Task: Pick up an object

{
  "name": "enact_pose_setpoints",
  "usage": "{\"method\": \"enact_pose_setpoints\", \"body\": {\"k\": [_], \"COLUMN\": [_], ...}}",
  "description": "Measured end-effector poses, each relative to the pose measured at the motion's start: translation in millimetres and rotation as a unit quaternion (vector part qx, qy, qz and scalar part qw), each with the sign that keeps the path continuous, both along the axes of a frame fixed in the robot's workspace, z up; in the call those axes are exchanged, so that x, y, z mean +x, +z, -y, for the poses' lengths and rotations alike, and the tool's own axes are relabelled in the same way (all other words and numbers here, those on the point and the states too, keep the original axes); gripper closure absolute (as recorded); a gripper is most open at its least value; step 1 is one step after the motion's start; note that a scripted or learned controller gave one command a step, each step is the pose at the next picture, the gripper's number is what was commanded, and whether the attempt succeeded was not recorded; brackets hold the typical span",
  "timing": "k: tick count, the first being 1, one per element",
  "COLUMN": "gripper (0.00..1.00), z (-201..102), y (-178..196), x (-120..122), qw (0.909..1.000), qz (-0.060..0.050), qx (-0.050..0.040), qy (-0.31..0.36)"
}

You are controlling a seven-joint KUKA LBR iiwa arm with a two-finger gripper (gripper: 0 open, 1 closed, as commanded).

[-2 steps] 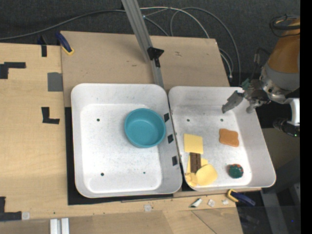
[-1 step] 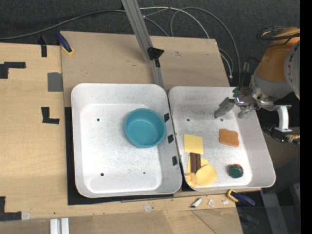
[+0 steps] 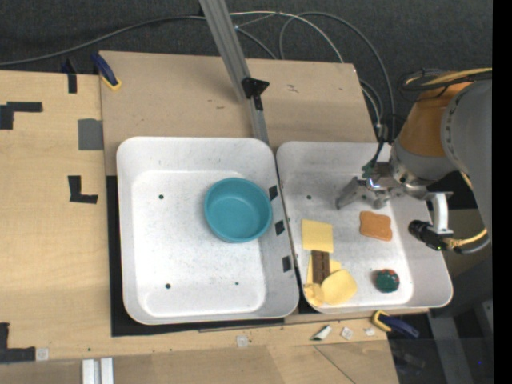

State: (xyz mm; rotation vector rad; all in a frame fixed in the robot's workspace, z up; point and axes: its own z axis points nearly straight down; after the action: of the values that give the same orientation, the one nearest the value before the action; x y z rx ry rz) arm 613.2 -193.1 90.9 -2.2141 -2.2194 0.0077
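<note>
My gripper (image 3: 358, 202) hangs over the upper middle of the right bin (image 3: 424, 294), open, with nothing between its fingers. An orange block (image 3: 375, 226) lies just below and to the right of the fingertips, apart from them. A flat yellow square (image 3: 317, 235) lies to the lower left. Below it a brown bar (image 3: 319, 265) rests against a rounded yellow piece (image 3: 337, 287). A small green and red object (image 3: 386, 279) sits near the bin's front right. A teal bowl (image 3: 237, 209) stands in the left bin (image 3: 144, 238).
A slanted metal pole (image 3: 232, 50) crosses above the left bin's back edge. Cables (image 3: 320, 24) loop behind the right bin. The arm's orange band (image 3: 424, 126) and grey body sit over the right bin's right rim.
</note>
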Motion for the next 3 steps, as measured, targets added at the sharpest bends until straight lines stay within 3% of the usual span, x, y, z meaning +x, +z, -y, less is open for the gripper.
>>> {"method": "enact_pose_setpoints", "body": {"k": [1,3], "gripper": [1.0,1.0], "z": [-0.1,-8.1], "y": [14.2,110.7], "x": [2.0,14.0], "qw": [1.0,1.0], "qz": [0.003,0.006], "qx": [-0.0006,-0.001], "qy": [0.001,0.0]}}
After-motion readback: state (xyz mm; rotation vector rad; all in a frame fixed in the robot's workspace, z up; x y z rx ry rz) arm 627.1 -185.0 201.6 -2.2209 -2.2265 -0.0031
